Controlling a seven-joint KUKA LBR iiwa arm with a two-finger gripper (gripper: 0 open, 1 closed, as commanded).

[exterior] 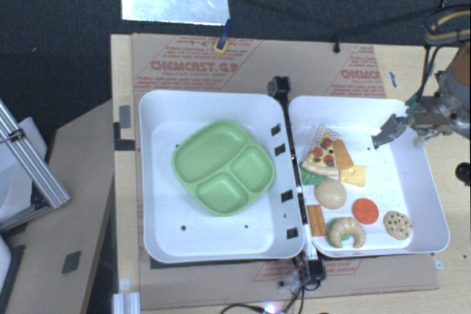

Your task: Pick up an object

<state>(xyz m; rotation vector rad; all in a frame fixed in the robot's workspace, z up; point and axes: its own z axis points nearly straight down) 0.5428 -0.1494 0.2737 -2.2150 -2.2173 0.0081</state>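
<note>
The right bin [419,180] holds several toy foods. A pizza slice [321,156] lies beside an orange wedge [343,154] and a yellow cheese piece [355,175]. Below them are a beige bun [330,194], a red tomato slice [365,211], a cookie [397,224], a croissant [346,232] and an orange wafer [316,220]. My gripper [384,134] hovers over the bin's upper right part, to the right of the pizza slice and apart from all the foods. Nothing shows in its grasp.
The left bin [158,158] carries a green divided plate [223,167]. A black clip strip [288,158] runs along the seam between the bins. Cardboard lies under both bins. The arm's wrist [445,110] enters from the right edge.
</note>
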